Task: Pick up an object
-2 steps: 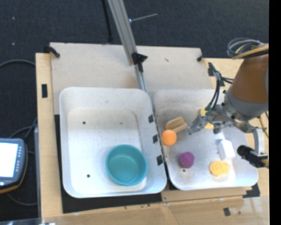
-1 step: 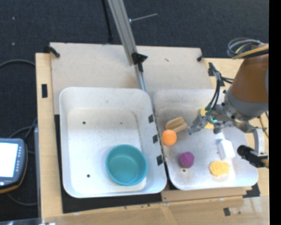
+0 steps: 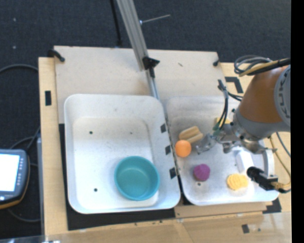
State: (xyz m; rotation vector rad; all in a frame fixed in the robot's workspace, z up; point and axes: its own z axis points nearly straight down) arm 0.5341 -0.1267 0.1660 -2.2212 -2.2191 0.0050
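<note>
Orange ball (image 3: 183, 149), tan block (image 3: 191, 133), purple (image 3: 201, 172) and yellow (image 3: 237, 182) pieces are seen in right bin (image 3: 192, 196); hand (image 3: 209, 143) state cannot be told.

Single fixed camera above bench (image 3: 116, 75), looking down at slant. Medium distance: both bins fully in frame, left bin (image 3: 81, 135) at centre-left, right bin (image 3: 192, 113) at centre-right. Dark floor fills upper frame and left edge. Arm (image 3: 263, 105) enters from right edge, over right bin.
</note>
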